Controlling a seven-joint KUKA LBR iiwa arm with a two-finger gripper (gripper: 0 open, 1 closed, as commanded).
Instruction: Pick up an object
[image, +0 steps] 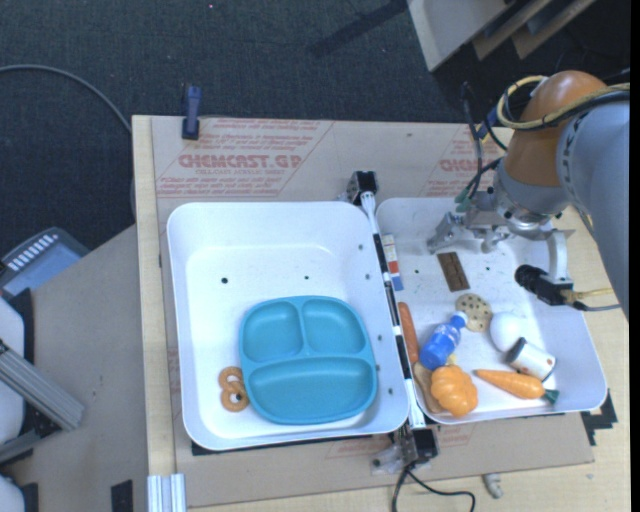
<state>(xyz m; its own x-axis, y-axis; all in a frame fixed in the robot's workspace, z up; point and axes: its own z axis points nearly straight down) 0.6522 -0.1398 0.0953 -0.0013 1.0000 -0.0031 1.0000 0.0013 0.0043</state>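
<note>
Orange gourd toy (453, 390) lies at the right bin's (590, 372) near edge, at six o'clock from the jaws (470, 230), well apart; their opening cannot be told.

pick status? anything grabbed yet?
Done: nothing lifted yet. In hand: the gripper hangs over the far end of the right bin, nothing between its fingers. Left: the grasp itself; the carrot, bottle and cookie all lie in that bin.
</note>
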